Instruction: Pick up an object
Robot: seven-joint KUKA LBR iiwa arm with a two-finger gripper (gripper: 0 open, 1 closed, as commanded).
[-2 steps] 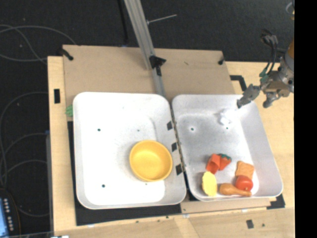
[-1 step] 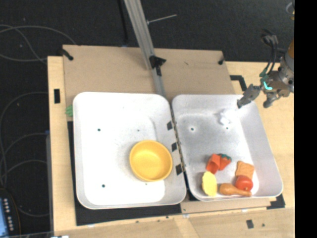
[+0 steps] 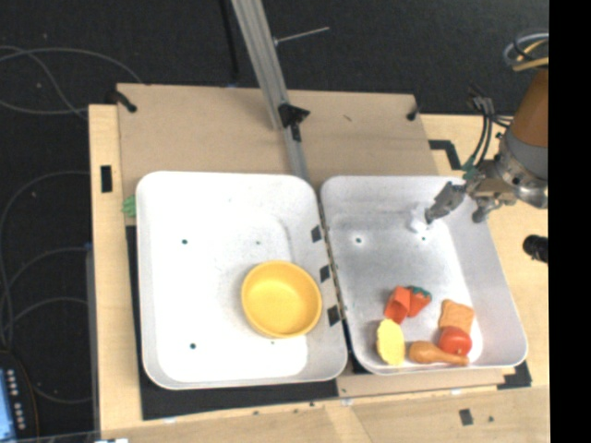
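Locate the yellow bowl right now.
The yellow bowl sits in the left bin, toward its lower right part, close to the divide with the right bin.

Even overhead light, slightly soft picture

The white bins (image 3: 231,210) glare bright and washed out; shadows stay faint, and the floor (image 3: 55,26) around the bench is dark.

Arm (image 3: 524,146) at right, jaws apart.

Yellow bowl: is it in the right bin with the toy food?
No. The yellow bowl sits alone in the left bin; the toy food lies in the right bin.
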